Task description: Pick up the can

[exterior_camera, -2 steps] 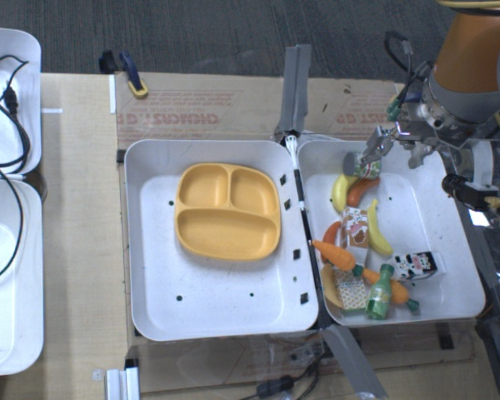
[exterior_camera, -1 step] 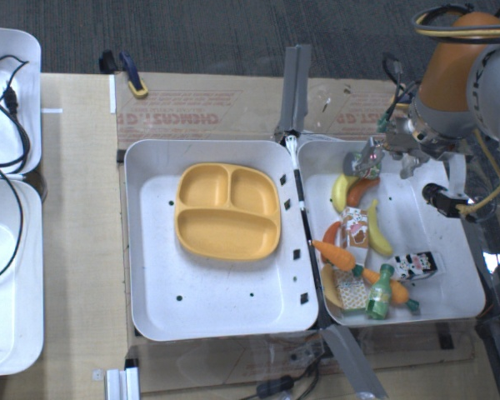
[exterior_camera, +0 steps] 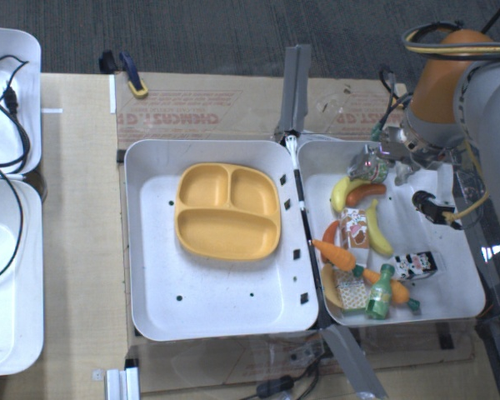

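Claw (exterior_camera: 382, 163) low over the far part of the right bin (exterior_camera: 458, 261), reached in from the right under the grey arm (exterior_camera: 475, 107) with its orange band; a shiny silvery can (exterior_camera: 367, 166) right at its tip, seemingly pressed against the fingers, yet hard to tell whether truly clamped between them or merely touched, and impossible to judge open or closed. Just below the can, a red sausage-like piece (exterior_camera: 366, 193) and a yellow banana (exterior_camera: 341, 194) lying close together. Nearer the front, a small printed packet (exterior_camera: 355, 227), a second banana (exterior_camera: 377, 230) beside it, then an orange carrot (exterior_camera: 335, 254) slanting across. Green bottle (exterior_camera: 380, 292) tilted near the front wall, next to a patterned pouch (exterior_camera: 351, 291). Small black-and-white carton (exterior_camera: 416, 264) lying apart toward the right side. Left bin (exterior_camera: 150, 290) alongside, touching the right one at the middle, with a yellow divided plate (exterior_camera: 228, 211) resting flat in its far half. Both bins set on a light wooden worktop (exterior_camera: 75, 223), a blue-and-yellow clamp (exterior_camera: 130, 74) near its far edge
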You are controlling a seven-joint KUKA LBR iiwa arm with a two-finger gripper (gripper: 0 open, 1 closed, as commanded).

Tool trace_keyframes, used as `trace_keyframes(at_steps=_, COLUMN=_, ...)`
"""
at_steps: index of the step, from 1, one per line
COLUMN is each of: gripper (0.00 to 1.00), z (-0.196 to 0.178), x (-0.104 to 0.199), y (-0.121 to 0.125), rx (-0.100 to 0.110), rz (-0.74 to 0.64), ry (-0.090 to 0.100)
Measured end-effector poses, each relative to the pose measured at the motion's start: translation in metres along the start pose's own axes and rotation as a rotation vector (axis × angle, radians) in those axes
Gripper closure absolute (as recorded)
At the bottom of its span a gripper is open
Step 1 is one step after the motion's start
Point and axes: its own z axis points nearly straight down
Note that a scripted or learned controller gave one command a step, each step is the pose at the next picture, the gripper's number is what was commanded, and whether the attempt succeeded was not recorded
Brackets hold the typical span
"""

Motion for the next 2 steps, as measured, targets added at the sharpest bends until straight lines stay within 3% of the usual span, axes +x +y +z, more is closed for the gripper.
trace_keyframes(at_steps=1, gripper=1.00, z=-0.005, x=-0.001, y=-0.001, rx=0.006, rz=0.000, ry=-0.001)
trace_keyframes(at_steps=2, gripper=1.00, z=-0.098, x=0.096, y=-0.009, rx=0.003, rz=0.075, ry=0.000)
